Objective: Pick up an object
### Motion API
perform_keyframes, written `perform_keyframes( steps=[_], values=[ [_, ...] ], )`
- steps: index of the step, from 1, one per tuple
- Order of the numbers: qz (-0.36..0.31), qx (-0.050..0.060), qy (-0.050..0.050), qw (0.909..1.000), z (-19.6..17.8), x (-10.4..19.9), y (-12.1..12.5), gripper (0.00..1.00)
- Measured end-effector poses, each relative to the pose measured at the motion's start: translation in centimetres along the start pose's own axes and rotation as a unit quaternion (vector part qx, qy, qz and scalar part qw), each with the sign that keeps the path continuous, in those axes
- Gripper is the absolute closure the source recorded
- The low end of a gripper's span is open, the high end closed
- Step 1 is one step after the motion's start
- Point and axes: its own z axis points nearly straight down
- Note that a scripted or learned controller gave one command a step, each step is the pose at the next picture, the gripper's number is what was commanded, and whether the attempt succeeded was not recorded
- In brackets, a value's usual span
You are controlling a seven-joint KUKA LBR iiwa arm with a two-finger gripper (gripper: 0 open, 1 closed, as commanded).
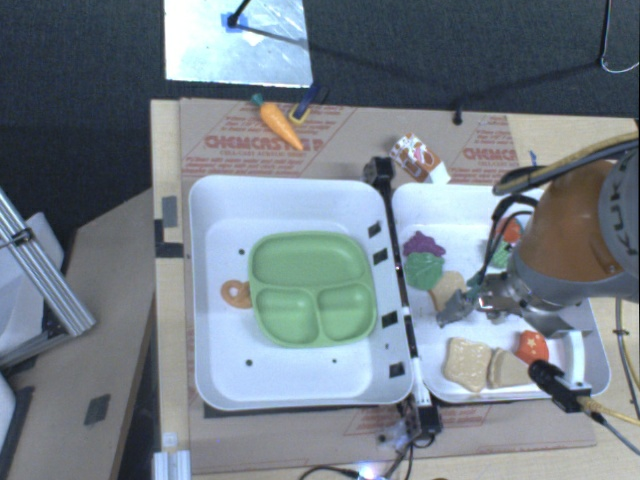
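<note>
My gripper (458, 308) hangs low in the right bin (450, 213), just below and right of a tan wedge (445, 286) and close to it. Nothing visibly sits in the gripper. Left of the wedge lie a green leafy piece (423, 269) and purple grapes (422, 242). A pale toast slice (468, 363) rests near the bin's front wall, with a red tomato-like piece (531, 346) to its right. A red-orange item (510, 230) peeks out behind the arm. The arm's orange band (575, 228) covers the bin's right part.
The left bin (220, 218) holds a green divided plate (310, 288) and a small orange ring (236, 293). Behind the bins, on the cardboard, lie a toy carrot (280, 125) and a wrapped snack (417, 158). A foil sheet (238, 28) lies farther back.
</note>
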Motion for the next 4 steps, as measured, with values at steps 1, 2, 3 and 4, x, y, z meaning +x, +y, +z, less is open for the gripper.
perform_keyframes(
  steps=[1,2,3,4],
  values=[
    [0.000,0.001,0.000,1.0000,5.3,0.0,0.0,0.00],
    [0.000,-0.002,0.000,1.0000,4.0,0.0,0.1,1.00],
    [-0.001,-0.004,-0.001,1.0000,-0.4,0.0,-0.1,1.00],
    [-0.002,-0.006,-0.001,1.0000,-6.7,0.1,-0.3,1.00]
  ],
)
